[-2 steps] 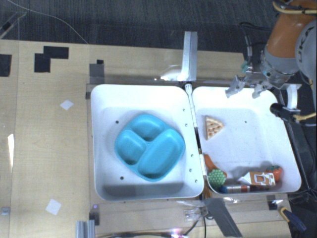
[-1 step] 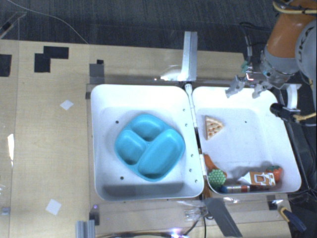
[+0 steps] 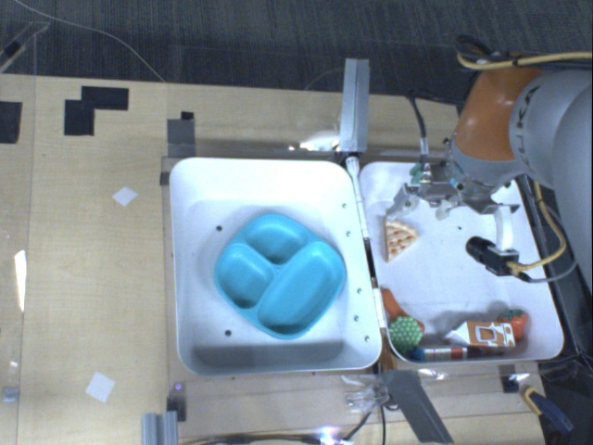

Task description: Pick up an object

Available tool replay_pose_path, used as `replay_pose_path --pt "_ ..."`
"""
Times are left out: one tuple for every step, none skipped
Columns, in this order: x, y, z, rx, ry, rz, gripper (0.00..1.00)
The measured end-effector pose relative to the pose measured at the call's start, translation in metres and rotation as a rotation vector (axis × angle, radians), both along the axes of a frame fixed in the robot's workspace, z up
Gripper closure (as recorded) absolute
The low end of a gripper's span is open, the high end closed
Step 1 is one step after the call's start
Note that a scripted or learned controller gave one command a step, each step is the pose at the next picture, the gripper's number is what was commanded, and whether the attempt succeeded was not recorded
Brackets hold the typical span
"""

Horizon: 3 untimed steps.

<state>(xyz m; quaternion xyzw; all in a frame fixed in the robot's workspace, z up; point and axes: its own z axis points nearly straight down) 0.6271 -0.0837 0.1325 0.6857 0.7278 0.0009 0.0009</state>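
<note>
Waffle-patterned wedge (image 3: 399,239) lies flat near left wall of right bin (image 3: 547,286), just below-left of my claw (image 3: 428,193).

Claw state: cannot tell, tips too small and cluttered.

Risks, my guess: wedge thin and flat, may slip out; divider wall close, may collide.

Same bin, near edge: green ball (image 3: 405,330), orange piece (image 3: 390,302), printed packet (image 3: 486,334).

Left bin (image 3: 195,248) holds blue divided tray (image 3: 280,273).

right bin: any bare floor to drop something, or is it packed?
Bare floor in the right white bin: the middle, between the tan waffle-patterned wedge and the near-edge clutter. That near edge is crowded: green bumpy ball, orange-and-white box, and other pieces. The pincer hangs over the far end.
</note>
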Motion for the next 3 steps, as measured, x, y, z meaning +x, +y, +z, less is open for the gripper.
replay_pose_path --pt "-0.012 0.0 -0.044 -0.001 -0.007 0.083 0.0" --pt "-0.01 0.0 -0.032 -0.002 -0.013 0.083 1.0" --pt "-0.004 0.079 0.09 0.0 -0.004 -0.002 1.0"
